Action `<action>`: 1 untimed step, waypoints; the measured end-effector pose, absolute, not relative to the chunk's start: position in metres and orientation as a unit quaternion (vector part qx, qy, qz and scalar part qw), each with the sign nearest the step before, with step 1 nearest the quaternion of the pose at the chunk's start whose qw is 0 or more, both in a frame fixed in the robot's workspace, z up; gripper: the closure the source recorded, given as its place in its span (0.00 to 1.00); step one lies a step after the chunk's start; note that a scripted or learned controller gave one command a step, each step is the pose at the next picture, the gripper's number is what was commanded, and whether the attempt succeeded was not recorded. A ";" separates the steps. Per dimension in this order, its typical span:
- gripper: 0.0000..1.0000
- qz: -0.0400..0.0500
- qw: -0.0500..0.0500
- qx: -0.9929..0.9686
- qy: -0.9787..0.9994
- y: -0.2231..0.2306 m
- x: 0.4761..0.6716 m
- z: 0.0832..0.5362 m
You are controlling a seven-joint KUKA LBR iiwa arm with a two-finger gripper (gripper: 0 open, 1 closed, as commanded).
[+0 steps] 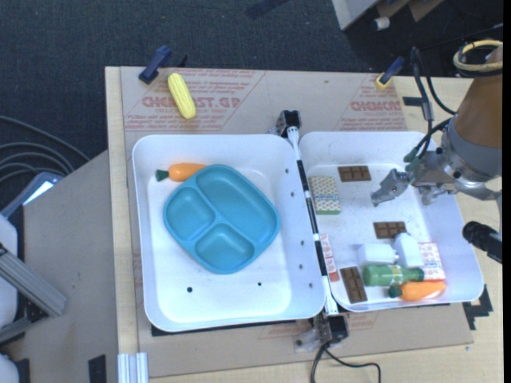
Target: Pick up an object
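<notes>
The grey metal pincer (389,188) hangs over the upper middle of the right shallow white bin (473,271), at the right of the frame, its fingers slightly apart with nothing between them, between two brown chocolate bars (354,174) (390,230). Low in this bin lie a green plastic bottle (390,275), an orange toy carrot (421,291) and a white box (378,254). The left white bin (152,214) holds a blue compartmented plastic plate (221,218); a yellow toy corn cob (181,95) lies on the bench (239,94) at upper left.
</notes>
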State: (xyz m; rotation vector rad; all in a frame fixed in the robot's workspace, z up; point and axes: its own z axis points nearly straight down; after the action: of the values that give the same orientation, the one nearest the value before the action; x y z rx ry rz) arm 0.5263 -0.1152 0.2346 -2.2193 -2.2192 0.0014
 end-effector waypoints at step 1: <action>0.00 0.001 0.001 -0.707 -0.707 -0.161 0.538 0.091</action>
State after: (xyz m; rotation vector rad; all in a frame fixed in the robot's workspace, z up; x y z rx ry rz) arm 0.5383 -0.1610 0.0907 -2.2205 -2.2184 0.0024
